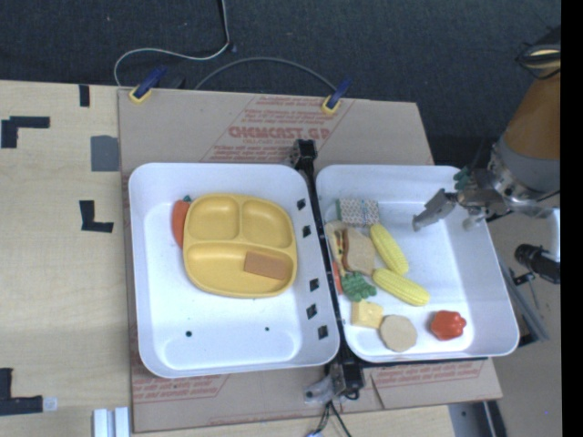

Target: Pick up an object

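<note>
The hand [448, 206] hangs over the upper right part of the right bin [474, 271], and its fingers stand apart with nothing between them. The toy food lies in the left half of this bin, so every candidate is to the left of the hand and lower in the view. The nearest one is the upper corn cob [389, 248]; its long axis runs at a slant from upper left to lower right. A second corn cob [401, 287] lies just below it. I judge that the hand must travel left and down, and turn its fingers across the cob's axis.
</note>
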`<action>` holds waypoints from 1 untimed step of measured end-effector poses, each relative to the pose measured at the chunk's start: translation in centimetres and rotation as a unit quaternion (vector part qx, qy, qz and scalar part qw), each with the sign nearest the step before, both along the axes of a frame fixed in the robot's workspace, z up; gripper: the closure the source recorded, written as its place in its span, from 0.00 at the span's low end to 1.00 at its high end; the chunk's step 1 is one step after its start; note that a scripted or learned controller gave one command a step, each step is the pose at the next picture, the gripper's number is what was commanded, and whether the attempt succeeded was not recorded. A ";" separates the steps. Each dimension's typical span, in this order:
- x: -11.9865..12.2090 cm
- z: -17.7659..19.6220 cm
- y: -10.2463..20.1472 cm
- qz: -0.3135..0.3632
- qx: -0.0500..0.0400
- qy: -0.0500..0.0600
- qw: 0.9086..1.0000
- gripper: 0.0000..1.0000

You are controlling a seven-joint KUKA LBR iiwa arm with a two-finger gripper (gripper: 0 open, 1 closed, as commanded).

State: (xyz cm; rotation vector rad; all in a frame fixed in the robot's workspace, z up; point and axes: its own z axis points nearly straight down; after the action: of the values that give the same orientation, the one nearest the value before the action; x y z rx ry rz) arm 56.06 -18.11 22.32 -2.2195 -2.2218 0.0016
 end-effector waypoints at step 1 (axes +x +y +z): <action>3.0 -14.2 4.0 0.001 -0.001 -0.004 1.000 0.00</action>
State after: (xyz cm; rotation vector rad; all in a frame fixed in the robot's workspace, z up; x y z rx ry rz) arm 59.10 -14.12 8.09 -2.2232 -2.2282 -0.0054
